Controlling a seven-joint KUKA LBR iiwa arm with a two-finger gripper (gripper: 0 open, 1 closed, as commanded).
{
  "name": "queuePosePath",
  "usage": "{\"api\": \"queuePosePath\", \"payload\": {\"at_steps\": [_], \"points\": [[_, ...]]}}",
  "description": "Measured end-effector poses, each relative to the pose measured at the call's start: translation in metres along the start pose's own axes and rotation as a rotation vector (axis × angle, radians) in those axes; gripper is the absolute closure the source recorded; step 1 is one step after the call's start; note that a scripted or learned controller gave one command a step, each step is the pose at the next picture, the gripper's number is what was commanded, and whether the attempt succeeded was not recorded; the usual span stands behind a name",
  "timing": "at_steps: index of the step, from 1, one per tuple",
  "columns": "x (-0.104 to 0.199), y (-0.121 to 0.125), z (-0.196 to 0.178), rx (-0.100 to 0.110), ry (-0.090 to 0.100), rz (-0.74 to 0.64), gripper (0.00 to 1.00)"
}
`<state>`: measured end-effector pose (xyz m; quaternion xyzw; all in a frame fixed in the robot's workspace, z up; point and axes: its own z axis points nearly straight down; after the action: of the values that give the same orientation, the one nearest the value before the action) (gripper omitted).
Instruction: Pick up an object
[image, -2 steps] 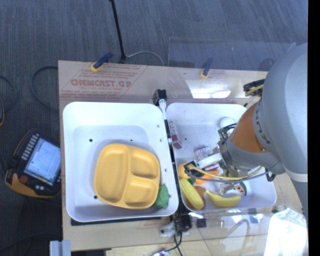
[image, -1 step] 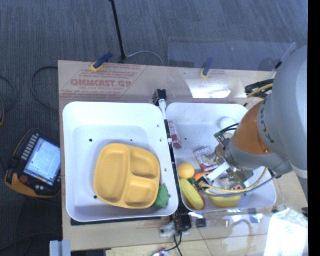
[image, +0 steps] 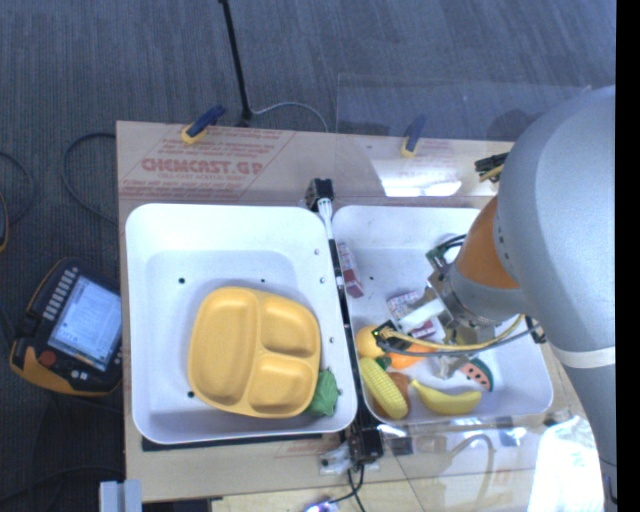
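Observation:
My gripper (image: 443, 345) hangs low over the right bin (image: 400, 250), just above a cluster of toy food near its front wall. Below it lie a yellow corn cob (image: 385, 389), a banana (image: 448, 399) and a watermelon slice (image: 479, 376). An orange piece (image: 402, 361) and a round yellow fruit (image: 367, 342) sit at the gripper's left. A white and red packet (image: 407, 301) lies just behind it. The wrist and its cables hide whatever is directly under the gripper.
The left bin (image: 180, 240) holds a yellow divided plate (image: 255, 350) with a green item (image: 326, 394) poking out at its right corner. The bulky grey arm (image: 565, 230) covers the right bin's right side. A pendant (image: 75, 325) lies on the floor at left.

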<state>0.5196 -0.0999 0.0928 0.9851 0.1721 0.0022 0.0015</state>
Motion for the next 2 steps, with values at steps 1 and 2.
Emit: {"api": "queuePosePath", "payload": {"at_steps": [1,2], "points": [[-0.025,-0.007,-0.005,-0.027,0.023,-0.212,0.00],[0.003,-0.061,-0.094,0.005,-0.001,-0.109,0.00]]}}
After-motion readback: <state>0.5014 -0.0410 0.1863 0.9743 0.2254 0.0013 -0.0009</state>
